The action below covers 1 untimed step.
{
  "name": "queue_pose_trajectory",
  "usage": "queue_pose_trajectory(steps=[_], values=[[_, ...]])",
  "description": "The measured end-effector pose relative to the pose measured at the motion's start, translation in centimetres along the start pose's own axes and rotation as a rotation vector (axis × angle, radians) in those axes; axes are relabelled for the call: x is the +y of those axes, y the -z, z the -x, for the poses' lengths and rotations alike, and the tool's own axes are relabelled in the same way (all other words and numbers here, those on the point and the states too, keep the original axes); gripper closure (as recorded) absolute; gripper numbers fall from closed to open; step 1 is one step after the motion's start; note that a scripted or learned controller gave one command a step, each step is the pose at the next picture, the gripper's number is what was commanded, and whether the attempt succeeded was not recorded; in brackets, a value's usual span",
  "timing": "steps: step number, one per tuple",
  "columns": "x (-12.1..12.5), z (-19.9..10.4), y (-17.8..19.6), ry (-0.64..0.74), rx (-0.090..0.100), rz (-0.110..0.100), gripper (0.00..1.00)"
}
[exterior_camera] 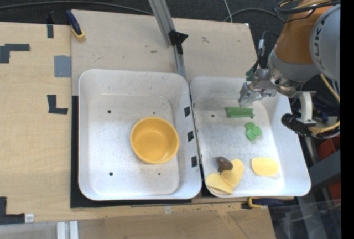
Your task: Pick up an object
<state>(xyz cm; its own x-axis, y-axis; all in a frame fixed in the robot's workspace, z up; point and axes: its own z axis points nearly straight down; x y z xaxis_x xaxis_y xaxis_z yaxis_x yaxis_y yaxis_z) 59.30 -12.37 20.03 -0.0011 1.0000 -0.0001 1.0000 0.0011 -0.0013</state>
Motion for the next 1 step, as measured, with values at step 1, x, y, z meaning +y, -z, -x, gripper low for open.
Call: queue_pose_trajectory(steps=[1], values=[[-0.09,-5.09,-0.30,0.005,0.001,0.000,1.00]])
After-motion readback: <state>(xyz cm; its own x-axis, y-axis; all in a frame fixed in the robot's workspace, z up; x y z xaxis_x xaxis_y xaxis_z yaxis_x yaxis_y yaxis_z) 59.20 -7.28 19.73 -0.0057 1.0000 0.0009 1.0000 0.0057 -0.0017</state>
